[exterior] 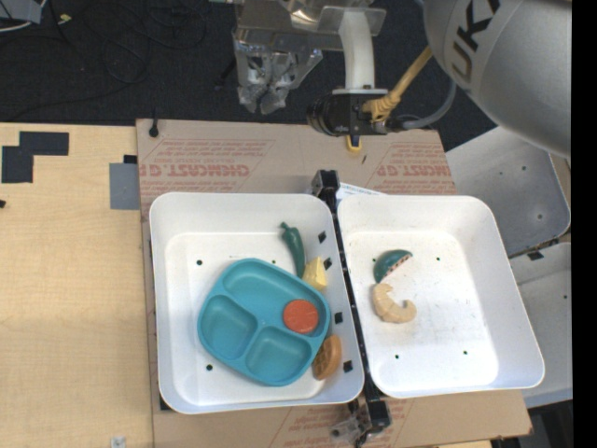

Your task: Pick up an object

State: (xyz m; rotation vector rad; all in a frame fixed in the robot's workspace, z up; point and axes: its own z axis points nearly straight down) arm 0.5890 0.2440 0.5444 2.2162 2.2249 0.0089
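White bins (177, 241): blue tray (244, 329), croissant (392, 304).

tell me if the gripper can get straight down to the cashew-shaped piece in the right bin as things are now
Probably yes. The cashew-shaped piece lies in the open on the floor of the right bin, apart from the teal wedge just above it, with nothing covering it. The gripper hangs high beyond the bins.

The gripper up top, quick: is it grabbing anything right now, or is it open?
Gripper: raised above the far edge of the bins, with nothing between its fingers; open or shut cannot be told.
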